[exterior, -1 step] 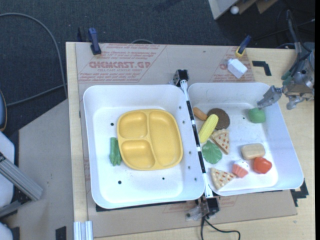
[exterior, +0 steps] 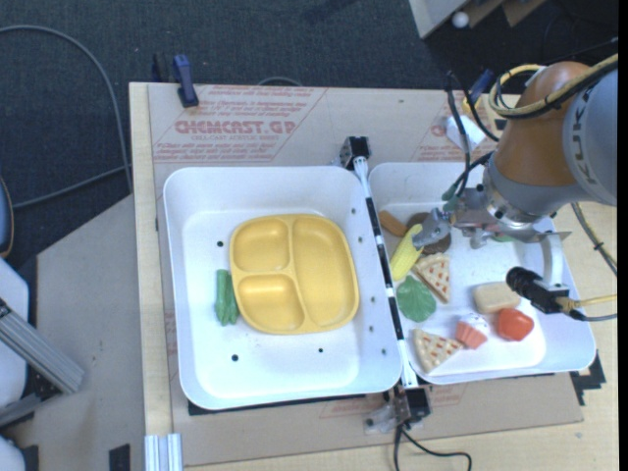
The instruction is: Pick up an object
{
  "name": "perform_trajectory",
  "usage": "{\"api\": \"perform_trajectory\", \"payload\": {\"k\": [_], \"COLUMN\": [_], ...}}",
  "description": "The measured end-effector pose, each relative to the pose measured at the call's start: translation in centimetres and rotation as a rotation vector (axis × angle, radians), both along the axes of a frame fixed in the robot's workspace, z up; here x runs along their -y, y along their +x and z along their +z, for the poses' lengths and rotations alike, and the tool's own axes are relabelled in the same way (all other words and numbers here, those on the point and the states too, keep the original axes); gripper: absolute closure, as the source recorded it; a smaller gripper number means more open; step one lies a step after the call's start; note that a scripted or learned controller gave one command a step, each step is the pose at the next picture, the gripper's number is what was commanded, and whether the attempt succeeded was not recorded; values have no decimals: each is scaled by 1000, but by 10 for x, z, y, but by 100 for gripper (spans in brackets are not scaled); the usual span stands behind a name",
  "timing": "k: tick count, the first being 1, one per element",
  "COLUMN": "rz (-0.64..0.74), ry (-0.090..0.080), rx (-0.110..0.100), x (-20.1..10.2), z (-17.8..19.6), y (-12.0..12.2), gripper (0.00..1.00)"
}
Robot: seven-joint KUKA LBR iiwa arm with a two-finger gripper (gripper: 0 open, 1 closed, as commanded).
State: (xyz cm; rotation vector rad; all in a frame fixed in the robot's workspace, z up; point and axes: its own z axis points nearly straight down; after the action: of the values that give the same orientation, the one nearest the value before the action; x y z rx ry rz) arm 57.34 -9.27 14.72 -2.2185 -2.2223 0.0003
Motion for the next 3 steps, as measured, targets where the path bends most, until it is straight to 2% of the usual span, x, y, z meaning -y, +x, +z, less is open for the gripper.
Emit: {"api": "perform_trajectory", "payload": {"k": [1, 2, 3], "rz": [-3, 0, -2], "ry": [-3, -2, -1], "rx": [7, 2, -1], "x": [45, 22, 55], "z": [-61, -62, -62], "y": [36, 93, 60], "gripper": [0, 0, 0]}}
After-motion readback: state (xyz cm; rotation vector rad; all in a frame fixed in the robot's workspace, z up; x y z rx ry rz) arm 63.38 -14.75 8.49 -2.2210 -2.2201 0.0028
